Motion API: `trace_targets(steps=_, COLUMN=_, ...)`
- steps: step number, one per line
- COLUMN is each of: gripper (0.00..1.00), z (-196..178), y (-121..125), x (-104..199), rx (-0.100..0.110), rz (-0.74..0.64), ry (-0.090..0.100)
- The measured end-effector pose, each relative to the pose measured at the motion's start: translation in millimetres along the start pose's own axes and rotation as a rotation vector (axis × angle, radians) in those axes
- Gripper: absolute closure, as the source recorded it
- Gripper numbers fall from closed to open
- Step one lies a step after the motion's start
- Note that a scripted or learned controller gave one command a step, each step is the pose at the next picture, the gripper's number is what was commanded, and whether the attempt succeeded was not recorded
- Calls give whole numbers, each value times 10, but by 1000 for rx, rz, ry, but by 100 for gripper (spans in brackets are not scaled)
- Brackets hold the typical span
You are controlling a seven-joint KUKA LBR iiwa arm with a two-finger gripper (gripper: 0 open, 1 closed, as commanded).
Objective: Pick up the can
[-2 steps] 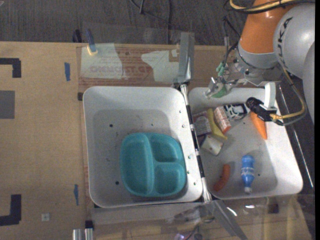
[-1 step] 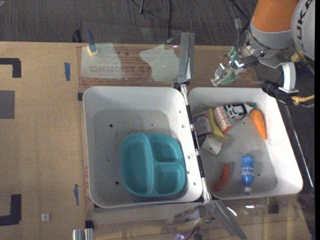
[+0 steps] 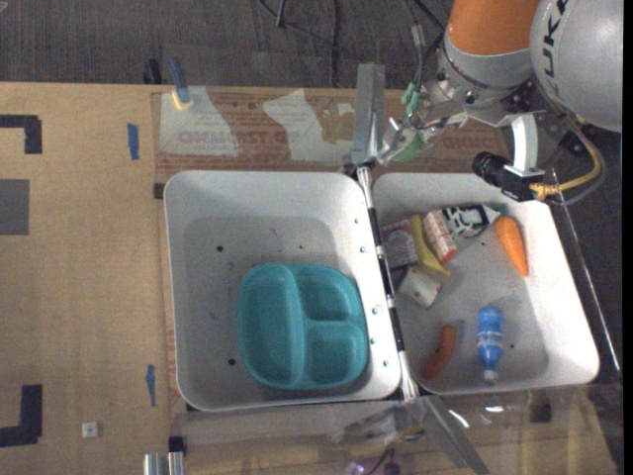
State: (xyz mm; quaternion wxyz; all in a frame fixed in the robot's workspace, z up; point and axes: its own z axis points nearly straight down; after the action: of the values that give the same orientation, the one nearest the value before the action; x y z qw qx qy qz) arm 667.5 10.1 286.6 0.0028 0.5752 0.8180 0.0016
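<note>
1. The arm (image 3: 584,38), above the right bin (image 3: 579,305), shows a rounded grey shell lettered "KUKA" in black.
2. An orange band (image 3: 492,8) rings the wrist.
3. Black and yellow cables (image 3: 574,181) loop near that bin's rim.

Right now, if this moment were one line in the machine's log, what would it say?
arm: above right bin's far edge | gripper: outside the bin | can: lying by the divider, untouched | left bin: teal tray
</note>
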Motion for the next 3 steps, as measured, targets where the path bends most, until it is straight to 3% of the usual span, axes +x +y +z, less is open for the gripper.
trace_targets(steps=1, gripper=100, z=18, y=120, x=344, rx=1, rz=46, ry=0)
trace_targets(steps=2, gripper=100, z=-95, y=134, x=348, rx=-4, rz=44, ry=-2)
trace_targets(steps=3, gripper=100, z=-576, y=146, x=404, rx=2, rz=238, ry=0)
